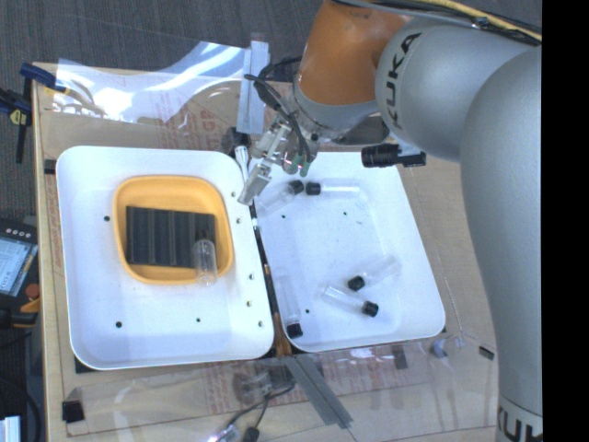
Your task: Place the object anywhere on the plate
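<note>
A yellow plate (138, 196) with a dark ribbed insert sits in the left bin (92, 330). A clear plastic tube (204, 257) lies on the plate's lower right part, across the edge of the insert. My gripper (252, 188) hangs over the seam between the two bins, near their far edge, above and to the right of the plate. It points down and to the left and is well apart from the tube on the plate. I see nothing held in it.
The right bin (414, 247) holds several clear tubes with black caps: one near the far edge (317, 190), two near the front right (361, 304), one along the left wall (289, 313). Crumpled clear plastic (138, 90) lies behind the bins.
</note>
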`<state>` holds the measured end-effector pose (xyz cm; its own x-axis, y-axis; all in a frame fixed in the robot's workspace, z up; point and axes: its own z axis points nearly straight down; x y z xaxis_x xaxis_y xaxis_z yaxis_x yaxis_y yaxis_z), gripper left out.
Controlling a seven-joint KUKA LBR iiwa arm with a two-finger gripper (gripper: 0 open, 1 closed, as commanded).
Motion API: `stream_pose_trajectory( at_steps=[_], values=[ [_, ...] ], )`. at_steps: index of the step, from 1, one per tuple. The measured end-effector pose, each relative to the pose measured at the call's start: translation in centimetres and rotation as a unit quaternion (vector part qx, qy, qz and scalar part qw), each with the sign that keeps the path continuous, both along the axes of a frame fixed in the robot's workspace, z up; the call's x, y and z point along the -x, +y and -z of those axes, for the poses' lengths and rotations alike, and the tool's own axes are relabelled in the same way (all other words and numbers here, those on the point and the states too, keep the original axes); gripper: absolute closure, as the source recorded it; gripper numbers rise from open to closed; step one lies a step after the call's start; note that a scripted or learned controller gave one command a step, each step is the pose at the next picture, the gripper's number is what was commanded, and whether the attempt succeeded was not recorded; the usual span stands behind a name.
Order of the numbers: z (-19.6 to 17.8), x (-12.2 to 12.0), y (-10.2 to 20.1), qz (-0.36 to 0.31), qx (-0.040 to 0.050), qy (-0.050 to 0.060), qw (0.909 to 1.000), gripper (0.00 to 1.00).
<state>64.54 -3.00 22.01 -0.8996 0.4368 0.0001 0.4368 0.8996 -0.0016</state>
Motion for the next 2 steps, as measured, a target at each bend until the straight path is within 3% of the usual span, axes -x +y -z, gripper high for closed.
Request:
stream_pose_trajectory(
  at_steps=[2],
  values=[
    [-2.3,1.1,2.8,0.005,-0.0003,-0.002,1.0,0.0]
  ],
)
